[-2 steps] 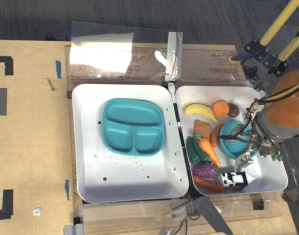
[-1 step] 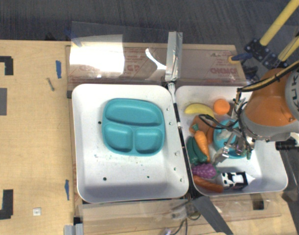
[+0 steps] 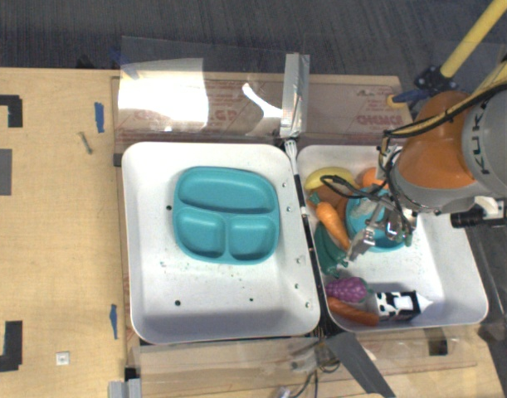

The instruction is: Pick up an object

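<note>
Camera view: arm entered from 3 o'clock, orange band above wrist, wrist bent down over the right bin (image 3: 460, 301). Gripper (image 3: 371, 240) is angled toward 8 o'clock, tips seen just beside a carrot (image 3: 331, 225) and over a teal item (image 3: 376, 222). Finger state cannot be told; nothing is seen held. Purple grapes (image 3: 347, 288) and a black-and-white object (image 3: 396, 303) are lying at 6 o'clock of the gripper. A teal divided plate (image 3: 226, 214) is seated in the left bin (image 3: 145, 288).

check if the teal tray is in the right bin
No, the teal tray lies in the left bin, while the toys are in the right bin.
</note>
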### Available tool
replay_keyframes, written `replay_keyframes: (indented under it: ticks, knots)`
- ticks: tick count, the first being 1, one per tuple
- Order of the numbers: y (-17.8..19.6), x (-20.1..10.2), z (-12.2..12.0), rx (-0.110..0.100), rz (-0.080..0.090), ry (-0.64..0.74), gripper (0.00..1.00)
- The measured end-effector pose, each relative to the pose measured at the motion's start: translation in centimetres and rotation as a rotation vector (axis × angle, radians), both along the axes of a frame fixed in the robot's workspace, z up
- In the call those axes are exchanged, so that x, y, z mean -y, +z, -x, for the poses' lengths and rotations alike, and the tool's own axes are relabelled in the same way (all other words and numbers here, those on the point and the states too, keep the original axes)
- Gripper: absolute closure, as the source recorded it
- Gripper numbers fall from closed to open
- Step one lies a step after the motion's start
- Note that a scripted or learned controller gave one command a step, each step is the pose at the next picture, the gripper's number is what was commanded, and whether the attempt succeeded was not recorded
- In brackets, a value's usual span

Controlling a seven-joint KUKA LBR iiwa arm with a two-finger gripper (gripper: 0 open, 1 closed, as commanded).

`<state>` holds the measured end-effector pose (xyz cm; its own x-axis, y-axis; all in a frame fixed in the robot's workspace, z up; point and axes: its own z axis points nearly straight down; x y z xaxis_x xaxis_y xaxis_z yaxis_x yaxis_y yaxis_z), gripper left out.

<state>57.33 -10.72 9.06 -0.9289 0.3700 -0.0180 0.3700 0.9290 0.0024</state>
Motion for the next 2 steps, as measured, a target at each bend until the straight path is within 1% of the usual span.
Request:
replay_keyframes:
  ticks: [1,2]
  knots:
    - [0.0,-1.3,-2.7,-0.009,-0.003,-0.08,0.0]
    - [4.3,-0.2,-2.9,-0.006,-0.004,-0.115,0.0]
